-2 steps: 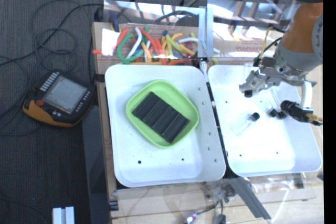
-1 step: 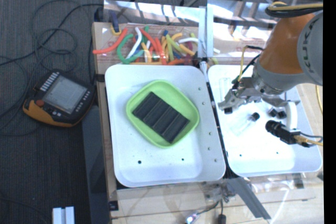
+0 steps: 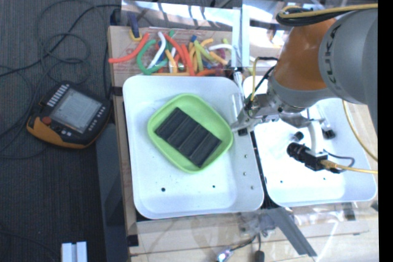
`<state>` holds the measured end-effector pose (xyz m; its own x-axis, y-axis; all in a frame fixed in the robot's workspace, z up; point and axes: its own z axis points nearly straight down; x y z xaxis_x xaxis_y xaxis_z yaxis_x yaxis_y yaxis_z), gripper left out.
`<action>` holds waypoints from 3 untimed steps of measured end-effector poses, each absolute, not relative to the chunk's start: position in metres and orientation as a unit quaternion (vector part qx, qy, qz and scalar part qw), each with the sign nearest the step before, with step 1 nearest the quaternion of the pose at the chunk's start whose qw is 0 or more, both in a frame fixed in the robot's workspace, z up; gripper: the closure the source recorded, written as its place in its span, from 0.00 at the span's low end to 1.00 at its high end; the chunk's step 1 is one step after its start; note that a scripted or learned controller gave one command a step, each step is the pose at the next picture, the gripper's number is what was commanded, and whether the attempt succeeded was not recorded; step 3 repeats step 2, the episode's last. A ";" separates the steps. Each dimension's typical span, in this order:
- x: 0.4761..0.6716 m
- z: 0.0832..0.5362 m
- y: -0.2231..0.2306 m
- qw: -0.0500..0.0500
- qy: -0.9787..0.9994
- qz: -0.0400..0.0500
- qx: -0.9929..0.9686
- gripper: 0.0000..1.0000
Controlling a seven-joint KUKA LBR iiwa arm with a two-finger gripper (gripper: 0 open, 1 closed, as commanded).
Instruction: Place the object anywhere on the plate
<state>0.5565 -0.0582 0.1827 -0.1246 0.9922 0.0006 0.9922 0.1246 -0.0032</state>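
A green square plate [image 3: 212, 108] sits tilted in the middle of the left white bin [image 3: 184, 193]. On the plate lies a flat dark grey ribbed block [image 3: 187, 137], roughly centred and wholly inside the rim. My gripper [image 3: 241, 119] hangs just past the plate's right corner, over the seam between the two bins. It is apart from the block, and nothing is visibly held in it. The grey arm with its orange band [image 3: 304, 67] reaches in above the right bin [image 3: 307, 190].
A tangle of coloured cables [image 3: 172, 55] lies on the bench behind the left bin. A teach pendant [image 3: 67, 113] rests on the dark floor to the left. The bins' inner walls meet right under the gripper.
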 end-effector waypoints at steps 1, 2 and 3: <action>0.583 0.183 0.006 0.001 -0.808 0.001 -0.590 1.00; 0.583 0.183 0.006 0.001 -0.808 0.001 -0.590 0.00; 0.583 0.183 0.006 0.001 -0.808 0.001 -0.590 0.00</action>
